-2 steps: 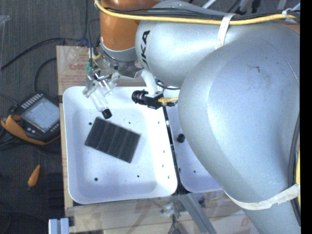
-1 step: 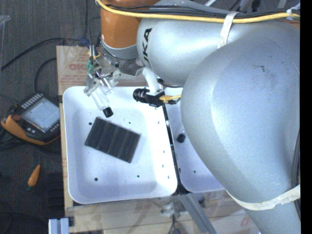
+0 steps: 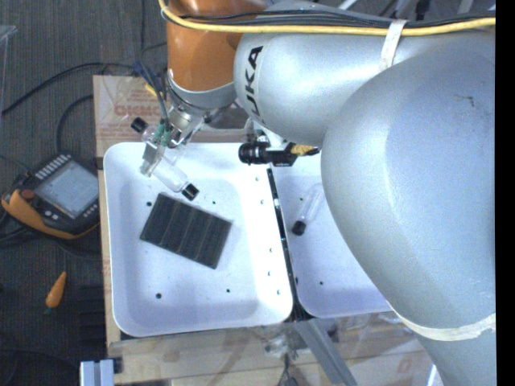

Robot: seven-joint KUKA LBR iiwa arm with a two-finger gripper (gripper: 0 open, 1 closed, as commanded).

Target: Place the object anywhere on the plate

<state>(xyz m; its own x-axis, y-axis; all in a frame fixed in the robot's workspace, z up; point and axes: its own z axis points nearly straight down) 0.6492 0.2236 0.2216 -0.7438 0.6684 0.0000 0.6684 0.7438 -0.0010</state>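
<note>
- the gripper [image 3: 155,153] hangs over the far left corner of the left bin [image 3: 129,296], just inside its far rim.
- its fingers look close together around the upper end of a clear plastic tube [image 3: 170,174]; the tube slants down and right from them, ending in a black cap [image 3: 190,190] just above the plate's far edge. whether it is truly clamped is hard to tell.
- the plate [image 3: 186,230], a dark ribbed rectangular slab, lies flat and turned at an angle in the middle of the left bin, near the tube's capped end.
- open white floor runs all round the plate: a broad stretch toward the near rim, a narrower strip to the left wall, and room to the right up to the divider.
- the two bins meet at a dark seam [image 3: 279,232]; in the right bin [image 3: 338,296] a second clear tube with a black cap [image 3: 304,214] lies close to that seam.
- the arm [image 3: 386,135] comes in from the right, its grey bulk covering much of the right bin; the orange band [image 3: 205,30] sits above the wrist, which points down and left.
- black letters "ku" read on the grey link beside the orange band; the rest is out of sight.
- a yellow cable [image 3: 322,27] runs along the arm's top.
- on the floor at left sit a teach pendant [image 3: 60,195] and a small orange thing [image 3: 55,289]; a brown board [image 3: 121,111] with faint red printing, unreadable, lies behind the left bin.
</note>
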